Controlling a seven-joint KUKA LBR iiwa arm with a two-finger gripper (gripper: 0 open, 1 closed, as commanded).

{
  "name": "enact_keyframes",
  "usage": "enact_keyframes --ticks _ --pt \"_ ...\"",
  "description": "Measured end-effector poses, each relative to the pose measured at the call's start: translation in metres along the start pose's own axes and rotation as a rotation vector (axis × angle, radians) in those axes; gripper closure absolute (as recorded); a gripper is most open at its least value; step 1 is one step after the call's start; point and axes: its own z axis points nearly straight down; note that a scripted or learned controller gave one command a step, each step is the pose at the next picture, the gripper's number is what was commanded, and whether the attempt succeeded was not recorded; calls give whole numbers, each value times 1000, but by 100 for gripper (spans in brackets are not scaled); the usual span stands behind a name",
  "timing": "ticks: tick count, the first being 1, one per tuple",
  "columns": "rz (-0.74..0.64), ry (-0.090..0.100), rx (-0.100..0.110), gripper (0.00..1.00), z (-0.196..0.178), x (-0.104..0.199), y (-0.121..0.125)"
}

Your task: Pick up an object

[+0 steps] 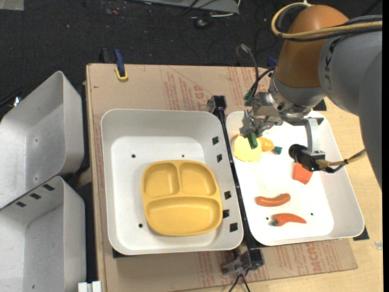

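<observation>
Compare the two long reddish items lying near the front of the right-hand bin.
The upper sausage-like piece is plain reddish-orange and gently curved, with rounded ends. The lower chili pepper is brighter, tapers to a point on its right end and has a small green stem at its left. Both lie flat, roughly parallel and apart, on the right bin floor.

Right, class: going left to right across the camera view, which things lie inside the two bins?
Yellow divided tray → pale yellow round piece → red sausage → orange-red block.
</observation>
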Motion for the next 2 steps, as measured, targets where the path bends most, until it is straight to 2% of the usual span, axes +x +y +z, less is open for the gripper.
enact_keyframes --ticks 1,2 --pt "0 0 2 100 11 55 13" --pt "-1 1 -1 100 -3 114 27"
